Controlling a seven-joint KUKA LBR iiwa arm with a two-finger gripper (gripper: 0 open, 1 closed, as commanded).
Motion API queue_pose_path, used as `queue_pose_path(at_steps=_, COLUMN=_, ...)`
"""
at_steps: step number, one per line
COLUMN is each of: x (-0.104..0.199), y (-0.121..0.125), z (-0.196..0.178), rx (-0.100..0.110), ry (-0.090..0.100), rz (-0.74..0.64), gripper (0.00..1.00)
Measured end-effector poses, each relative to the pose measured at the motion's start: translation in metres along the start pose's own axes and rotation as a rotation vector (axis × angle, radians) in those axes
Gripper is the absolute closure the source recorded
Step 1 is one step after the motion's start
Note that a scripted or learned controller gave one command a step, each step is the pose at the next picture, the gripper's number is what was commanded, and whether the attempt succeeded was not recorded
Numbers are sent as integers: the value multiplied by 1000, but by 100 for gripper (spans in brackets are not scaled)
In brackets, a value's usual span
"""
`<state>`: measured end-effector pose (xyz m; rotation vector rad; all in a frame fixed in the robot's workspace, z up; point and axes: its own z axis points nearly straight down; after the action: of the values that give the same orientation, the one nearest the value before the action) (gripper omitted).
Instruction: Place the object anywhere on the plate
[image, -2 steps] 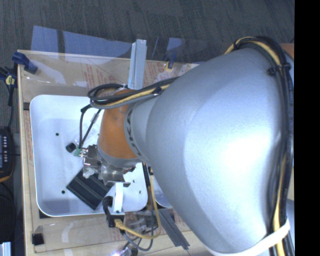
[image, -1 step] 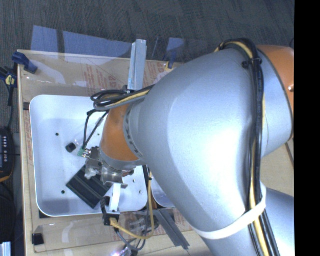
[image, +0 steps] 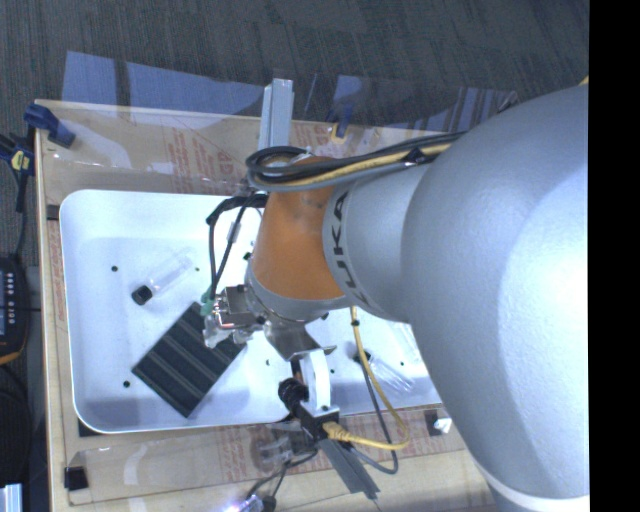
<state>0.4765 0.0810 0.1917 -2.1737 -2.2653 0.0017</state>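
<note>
We see a shallow white plastic bin (image: 90, 300) on the table. A flat black ribbed rectangular plate (image: 190, 360) lies tilted at its near left. A small clear plastic tube with a black cap (image: 160, 278) rests farther left, apart from it. The gripper (image: 225, 320) hangs over the plate's right corner; we cannot tell its state.

You are looking at a robot lab: a grey and orange arm (image: 400, 250) trailing loose cables (image: 300, 165) over a taped wooden bench (image: 150, 160), a white bin (image: 90, 300), and grey carpet (image: 300, 40) behind.
</note>
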Motion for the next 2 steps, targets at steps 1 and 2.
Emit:
queue_pose_path(at_steps=1, x=66, y=6, z=95, rx=-10, ry=3, rz=391, gripper=100)
queue_pose_path(at_steps=2, x=37, y=6, z=92, rx=-16, ry=14, rz=-63, gripper=100)
